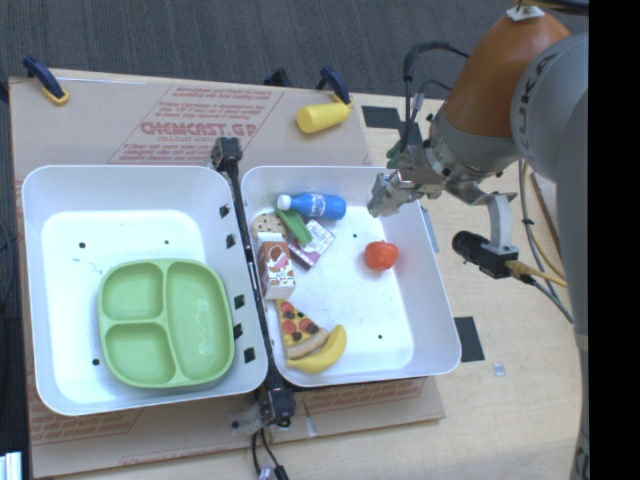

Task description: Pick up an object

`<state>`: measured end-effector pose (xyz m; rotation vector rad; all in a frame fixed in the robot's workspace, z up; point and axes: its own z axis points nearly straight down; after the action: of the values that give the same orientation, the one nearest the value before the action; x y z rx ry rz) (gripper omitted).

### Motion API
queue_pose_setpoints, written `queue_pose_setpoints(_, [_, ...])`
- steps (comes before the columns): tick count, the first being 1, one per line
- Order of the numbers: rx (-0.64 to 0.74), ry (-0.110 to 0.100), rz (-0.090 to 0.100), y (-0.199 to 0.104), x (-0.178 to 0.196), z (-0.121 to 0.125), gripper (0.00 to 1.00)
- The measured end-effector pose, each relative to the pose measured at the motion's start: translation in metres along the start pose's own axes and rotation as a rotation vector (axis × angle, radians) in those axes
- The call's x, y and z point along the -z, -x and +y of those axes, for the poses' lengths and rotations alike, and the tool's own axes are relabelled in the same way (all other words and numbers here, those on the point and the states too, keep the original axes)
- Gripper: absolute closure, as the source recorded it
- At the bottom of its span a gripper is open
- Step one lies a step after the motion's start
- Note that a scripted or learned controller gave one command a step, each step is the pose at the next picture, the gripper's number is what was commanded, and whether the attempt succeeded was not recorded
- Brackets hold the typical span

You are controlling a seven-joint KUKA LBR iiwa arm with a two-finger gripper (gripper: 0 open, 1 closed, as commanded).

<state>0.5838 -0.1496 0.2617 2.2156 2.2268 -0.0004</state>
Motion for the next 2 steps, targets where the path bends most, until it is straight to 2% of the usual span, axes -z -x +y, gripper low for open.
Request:
queue_pose_setpoints(1, [0.001,-0.001,0.0,0.0,0.0,0.0,0.0])
queue_pose_setpoints(2, [0.002,-0.007,0.002,-0.031,-0.145,-0.07,0.0])
